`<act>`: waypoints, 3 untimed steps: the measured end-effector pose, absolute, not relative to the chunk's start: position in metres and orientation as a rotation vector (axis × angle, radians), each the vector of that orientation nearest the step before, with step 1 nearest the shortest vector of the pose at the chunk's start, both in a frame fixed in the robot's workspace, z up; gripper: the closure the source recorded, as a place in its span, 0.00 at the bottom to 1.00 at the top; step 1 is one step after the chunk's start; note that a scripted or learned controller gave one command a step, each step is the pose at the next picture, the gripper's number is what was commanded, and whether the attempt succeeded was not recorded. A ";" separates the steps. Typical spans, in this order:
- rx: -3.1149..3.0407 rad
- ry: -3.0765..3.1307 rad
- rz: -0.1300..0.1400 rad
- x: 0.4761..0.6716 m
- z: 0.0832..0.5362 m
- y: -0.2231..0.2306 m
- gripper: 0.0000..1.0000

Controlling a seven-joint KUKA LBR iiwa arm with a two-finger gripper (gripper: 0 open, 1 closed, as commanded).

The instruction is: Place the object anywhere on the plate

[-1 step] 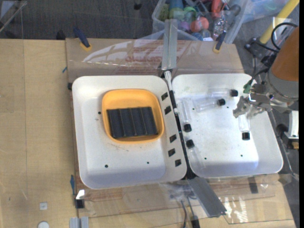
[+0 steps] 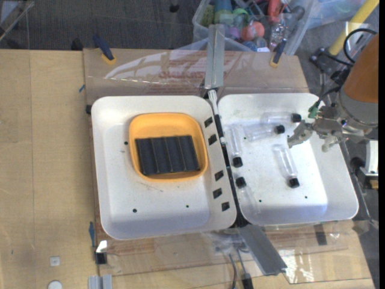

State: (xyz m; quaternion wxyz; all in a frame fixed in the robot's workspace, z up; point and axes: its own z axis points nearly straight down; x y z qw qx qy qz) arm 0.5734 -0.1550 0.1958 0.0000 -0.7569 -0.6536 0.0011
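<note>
The orange plate [image 2: 167,125] sits in the left bin [image 2: 114,179], toward its far side, and a black ribbed rectangular block [image 2: 166,155] lies flat on it. The block's long axis runs left to right across the plate, with its ridges running near to far; it covers the near half of the plate and reaches close to the near rim.

The right bin [image 2: 319,197] holds several clear plastic tubes with black caps. One tube [image 2: 286,167] lies near the bin's middle, its long axis near to far with the cap at the near end. Another [image 2: 234,146] lies along the left wall, also near to far, cap nearer. A third [image 2: 264,128] lies at the far side, running left to right with its cap at the right.

The gripper [image 2: 313,134] hangs over the right bin's far right part, reaching in from the right, well apart from the plate. Its fingers look spread apart, with nothing between them.
</note>
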 end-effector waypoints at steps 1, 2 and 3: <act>-2.331 -2.109 0.002 0.624 0.190 -0.204 0.00; -2.212 -2.237 0.001 0.665 0.233 -0.217 0.00; -2.141 -2.305 0.001 0.668 0.229 -0.221 0.00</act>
